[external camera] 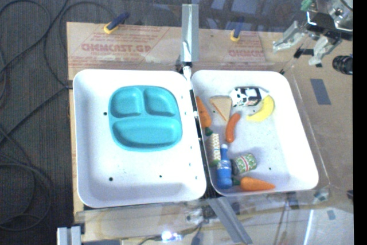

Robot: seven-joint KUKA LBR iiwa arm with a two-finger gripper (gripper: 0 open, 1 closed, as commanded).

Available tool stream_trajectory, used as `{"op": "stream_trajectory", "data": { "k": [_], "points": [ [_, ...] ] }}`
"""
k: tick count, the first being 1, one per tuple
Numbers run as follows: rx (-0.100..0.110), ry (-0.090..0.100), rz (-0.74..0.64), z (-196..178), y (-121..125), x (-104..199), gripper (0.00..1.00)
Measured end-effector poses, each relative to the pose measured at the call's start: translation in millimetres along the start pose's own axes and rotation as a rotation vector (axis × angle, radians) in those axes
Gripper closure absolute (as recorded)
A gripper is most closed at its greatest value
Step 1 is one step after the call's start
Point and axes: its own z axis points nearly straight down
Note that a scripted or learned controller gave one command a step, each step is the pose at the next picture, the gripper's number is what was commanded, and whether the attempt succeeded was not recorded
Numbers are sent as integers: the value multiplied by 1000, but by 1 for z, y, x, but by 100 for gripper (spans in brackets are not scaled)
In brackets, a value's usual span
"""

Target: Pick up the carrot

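A carrot (256, 184) with a green stub lies near the front edge of the right bin (298, 140). A second carrot (203, 114) rests along that bin's left wall. A similar orange piece (231, 126) lies at a slant near the middle. My gripper (303, 47) hangs beyond the bin's far right corner, over the bench and well away from all of them. Its fingers are spread open with nothing between them.
The right bin also holds a tan wedge (221, 105), a black-and-white toy (246, 96), a banana (262, 109), a small can (245, 163), a blue bottle (223, 171) and a corn cob (213, 147). A blue divided plate (146, 117) lies in the left bin (92, 169).
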Motion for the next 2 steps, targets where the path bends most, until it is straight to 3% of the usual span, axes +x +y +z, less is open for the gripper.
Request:
{"op": "stream_trajectory", "data": {
  "k": [1,2],
  "points": [
    [0,1,-122,-43,-77,-54,0],
    [-3,2,-406,-44,-110,0,0]
  ]
}}
